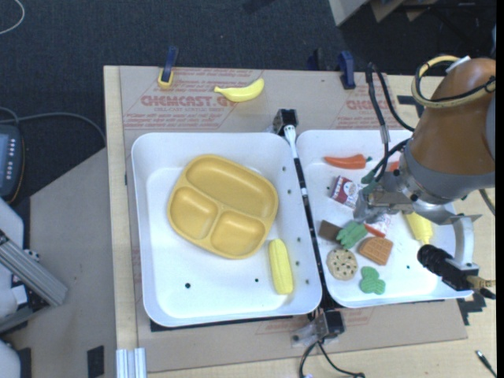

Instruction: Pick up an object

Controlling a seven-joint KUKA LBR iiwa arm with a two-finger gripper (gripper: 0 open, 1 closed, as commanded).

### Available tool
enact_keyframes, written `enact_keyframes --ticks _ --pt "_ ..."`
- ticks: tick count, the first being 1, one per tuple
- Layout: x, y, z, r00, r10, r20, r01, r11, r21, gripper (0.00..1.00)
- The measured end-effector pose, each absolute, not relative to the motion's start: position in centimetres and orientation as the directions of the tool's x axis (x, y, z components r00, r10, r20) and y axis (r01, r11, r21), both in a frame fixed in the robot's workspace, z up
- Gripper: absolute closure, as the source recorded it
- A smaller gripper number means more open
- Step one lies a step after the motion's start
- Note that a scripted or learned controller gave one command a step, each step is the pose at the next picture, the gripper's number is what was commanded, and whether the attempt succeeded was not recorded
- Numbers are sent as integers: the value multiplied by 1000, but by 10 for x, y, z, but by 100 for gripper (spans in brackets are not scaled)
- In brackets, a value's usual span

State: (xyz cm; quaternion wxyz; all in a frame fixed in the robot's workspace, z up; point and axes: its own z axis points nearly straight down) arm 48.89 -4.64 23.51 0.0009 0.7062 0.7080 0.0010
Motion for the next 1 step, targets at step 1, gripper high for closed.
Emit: enact_keyframes --ticks 1 --pt "486 -57 216 2 1000 1 1000 -2 -4 100"
